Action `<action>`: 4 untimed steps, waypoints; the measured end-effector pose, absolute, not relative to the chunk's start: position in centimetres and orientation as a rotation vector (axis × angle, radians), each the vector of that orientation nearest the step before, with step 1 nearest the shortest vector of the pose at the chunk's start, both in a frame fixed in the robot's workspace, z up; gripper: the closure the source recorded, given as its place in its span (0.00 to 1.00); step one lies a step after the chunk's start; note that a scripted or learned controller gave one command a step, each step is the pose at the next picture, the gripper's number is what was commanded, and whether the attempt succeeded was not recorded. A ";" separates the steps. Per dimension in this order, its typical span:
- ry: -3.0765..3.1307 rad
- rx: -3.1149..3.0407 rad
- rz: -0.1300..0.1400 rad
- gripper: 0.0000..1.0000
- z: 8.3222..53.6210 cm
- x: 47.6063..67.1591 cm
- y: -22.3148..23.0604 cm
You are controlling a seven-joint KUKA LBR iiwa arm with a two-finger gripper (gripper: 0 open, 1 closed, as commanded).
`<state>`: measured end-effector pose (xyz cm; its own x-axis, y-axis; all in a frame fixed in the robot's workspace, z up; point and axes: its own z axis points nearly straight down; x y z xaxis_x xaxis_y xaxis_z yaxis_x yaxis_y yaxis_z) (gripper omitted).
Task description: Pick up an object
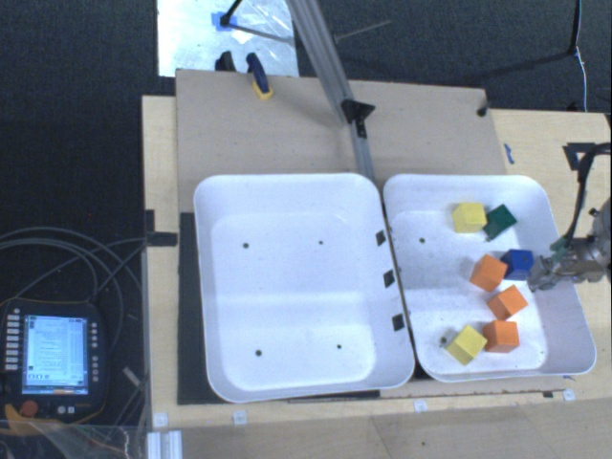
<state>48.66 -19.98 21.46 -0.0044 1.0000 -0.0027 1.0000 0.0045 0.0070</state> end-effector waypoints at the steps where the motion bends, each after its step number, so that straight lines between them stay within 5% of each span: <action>1: 2.222 2.210 0.005 1.00 26.0 48.9 -20.0; 4: 2.233 2.210 0.004 1.00 26.1 49.2 -3.8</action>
